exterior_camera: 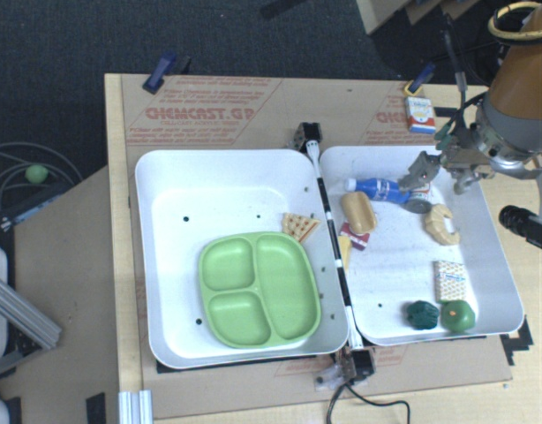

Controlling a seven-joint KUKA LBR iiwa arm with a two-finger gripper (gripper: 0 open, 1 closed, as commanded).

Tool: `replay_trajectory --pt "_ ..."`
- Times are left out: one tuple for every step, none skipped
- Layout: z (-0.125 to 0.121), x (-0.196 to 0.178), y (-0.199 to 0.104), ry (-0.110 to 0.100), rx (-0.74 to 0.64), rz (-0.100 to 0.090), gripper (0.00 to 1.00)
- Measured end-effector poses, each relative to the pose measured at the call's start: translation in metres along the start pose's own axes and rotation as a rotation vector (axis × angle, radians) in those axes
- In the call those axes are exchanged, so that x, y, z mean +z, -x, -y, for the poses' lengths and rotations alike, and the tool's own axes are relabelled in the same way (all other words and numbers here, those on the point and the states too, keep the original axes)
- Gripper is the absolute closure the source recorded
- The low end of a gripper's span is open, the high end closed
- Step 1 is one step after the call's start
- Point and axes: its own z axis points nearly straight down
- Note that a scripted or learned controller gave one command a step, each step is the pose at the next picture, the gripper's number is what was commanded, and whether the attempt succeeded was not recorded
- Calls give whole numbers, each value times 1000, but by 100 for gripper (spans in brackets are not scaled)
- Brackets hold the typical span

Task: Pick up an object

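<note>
The worktop (pixel 209 104) carried two shallow white bins side by side, the left bin (pixel 165 184) and the right bin (pixel 492 254), their inner rims touching along a dark strip.

The arm (pixel 518 95) reached in from the right, its orange band above the wrist, and the pincer (pixel 439 173) hung over the far part of the right bin. Whether the pincer was spread or closed could not be told, and nothing could be seen caught in it. It stood just beside the blue bottle (pixel 381 189), which lay on its side near the bin's far wall, and just above the pale bread roll (pixel 442 224).

Other things lay in the right bin. A tan bun (pixel 359 212) rested near the left wall, with a small red and yellow piece (pixel 352 239) just below it. A patterned packet (pixel 451 280) lay toward the near right corner, and in front of it sat a green ball (pixel 458 315) and a dark teal lump (pixel 421 314), close beside each other.

In the left bin a green divided plate (pixel 258 288) lay flat toward the near side, and a waffle-like wedge (pixel 299 226) sat by the right wall, just beyond the plate.

On the worktop beyond the right bin lay a small carton (pixel 420 114).
</note>
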Motion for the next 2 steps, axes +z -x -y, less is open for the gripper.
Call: replay_trajectory --pt "-78 116 -25 -4 0 -1 0" --pt "-81 151 -20 21 -1 7 0"
